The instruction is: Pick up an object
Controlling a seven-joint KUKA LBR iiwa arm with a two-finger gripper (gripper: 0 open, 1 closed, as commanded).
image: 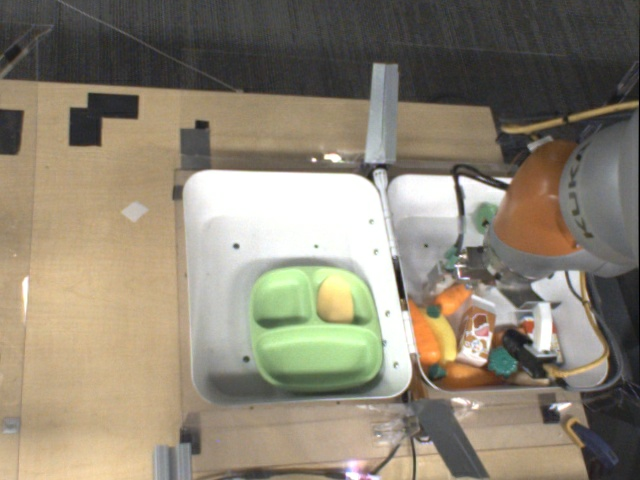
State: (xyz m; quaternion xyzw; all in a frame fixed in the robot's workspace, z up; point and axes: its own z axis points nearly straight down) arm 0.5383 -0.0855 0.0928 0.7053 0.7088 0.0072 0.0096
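Note:
In the right bin (430,203), a heap of small objects lies against the front wall. It includes an orange carrot-like piece (427,340), a yellow banana (441,330), a red-and-white packet (476,336) and a teal-tipped item (503,364). My gripper (458,271) hangs over the back of this heap, just above a small orange piece (452,298). The grey arm with its orange band (530,213) covers the bin's right half. Nothing can be seen held by the gripper.
The left bin (230,228) holds a green divided plate (315,353) with a yellow rounded object (336,298) in its upper right compartment. A metal divider post (381,118) stands between the bins at the back. Cables (575,368) run along the right bin's front right corner.

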